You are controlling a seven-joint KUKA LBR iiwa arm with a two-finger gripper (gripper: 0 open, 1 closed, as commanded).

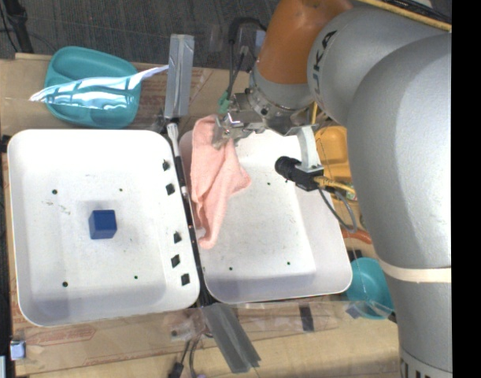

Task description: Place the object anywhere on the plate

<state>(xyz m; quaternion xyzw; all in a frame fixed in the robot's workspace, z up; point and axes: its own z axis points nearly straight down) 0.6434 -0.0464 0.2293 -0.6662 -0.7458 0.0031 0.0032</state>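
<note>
- The gripper (224,126) sits over the far left corner of the right-hand bin (303,278), and its fingers are pinched on the top edge of a pink cloth (212,183).
- The pink cloth hangs and drapes straight down from the gripper towards the near side, lying along the left wall of the right-hand bin, just beside the divider between the two bins.
- The cloth's lower end rests on the bin floor, well nearer the camera than the gripper.
- To the gripper's left lies the left-hand bin (35,290), with a small blue cube (103,224) on its floor, well apart from the gripper and nearer the camera.
- Beyond the left-hand bin, to the far left of the gripper, a teal bowl-like dish (79,69) sits on the bench with clear plastic wrap (94,93) over it.
- Just left of the gripper, a grey taped strip (178,73) runs away from the bins' junction.
- To the gripper's right, a black cable fitting (291,170) juts over the right-hand bin, with yellow parts (333,152) behind it.
- The arm's grey bulk (397,156) and orange band (291,38) loom right of and above the gripper, covering the right side of that bin.
- A second teal item (372,286) peeks out at the bin's near right corner, well away from the gripper.
</note>
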